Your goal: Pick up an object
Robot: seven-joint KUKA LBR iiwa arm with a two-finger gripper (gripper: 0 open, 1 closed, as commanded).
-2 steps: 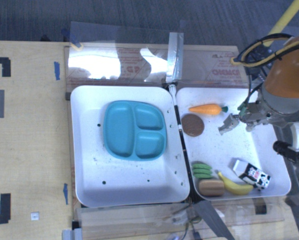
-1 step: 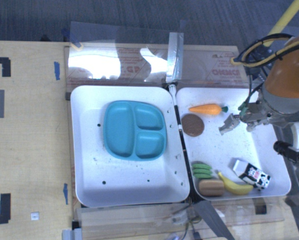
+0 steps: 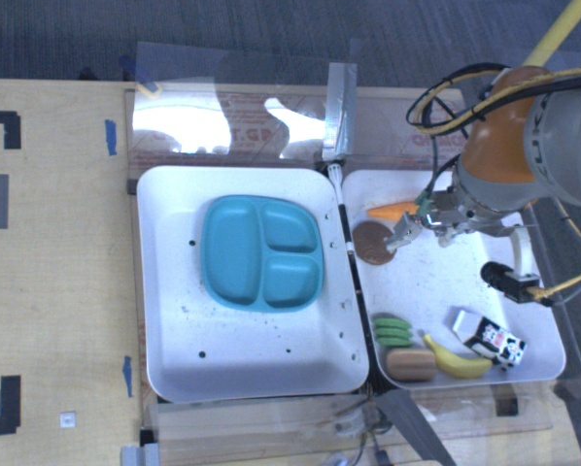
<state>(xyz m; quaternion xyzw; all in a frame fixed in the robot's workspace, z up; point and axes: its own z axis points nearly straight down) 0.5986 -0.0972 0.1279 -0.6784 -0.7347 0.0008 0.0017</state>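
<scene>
The teal divided plate sits clear in the left bin, while right of centre the gripper meets a brown disc, finger spread unreadable, and may nudge it against the wall.

Two glossy white plastic bins sit on a pale matt wood-grained bench, the left one holding a smooth teal plastic tray, with a shiny reflective clear sheet at upper centre and dark woven carpet beyond.
</scene>
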